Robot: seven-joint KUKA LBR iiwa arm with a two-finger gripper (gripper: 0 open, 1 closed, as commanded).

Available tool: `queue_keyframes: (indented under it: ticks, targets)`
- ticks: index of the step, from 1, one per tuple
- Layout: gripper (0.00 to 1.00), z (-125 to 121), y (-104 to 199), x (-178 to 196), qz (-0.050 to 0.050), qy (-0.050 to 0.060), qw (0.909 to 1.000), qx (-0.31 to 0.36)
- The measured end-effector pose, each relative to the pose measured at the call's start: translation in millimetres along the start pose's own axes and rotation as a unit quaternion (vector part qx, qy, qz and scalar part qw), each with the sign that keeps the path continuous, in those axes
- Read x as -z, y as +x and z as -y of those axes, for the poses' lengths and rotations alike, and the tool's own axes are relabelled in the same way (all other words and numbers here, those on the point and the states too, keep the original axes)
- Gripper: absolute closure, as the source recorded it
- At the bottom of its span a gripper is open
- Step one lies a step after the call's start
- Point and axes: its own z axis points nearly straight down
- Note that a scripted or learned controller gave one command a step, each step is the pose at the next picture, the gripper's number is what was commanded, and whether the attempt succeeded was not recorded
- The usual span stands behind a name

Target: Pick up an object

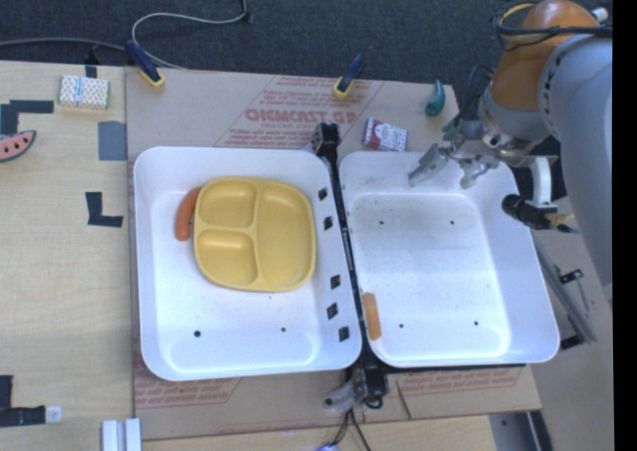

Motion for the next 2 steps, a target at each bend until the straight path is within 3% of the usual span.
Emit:
queue_keyframes:
  ticks: [1,2]
  targets:
    - [0.0,-0.5,38.0,-25.8,0.0,-0.001,1.0,0.0]
    - [0.0,46.2,75.3,-5.2,0.0,-0.001,1.0,0.0]
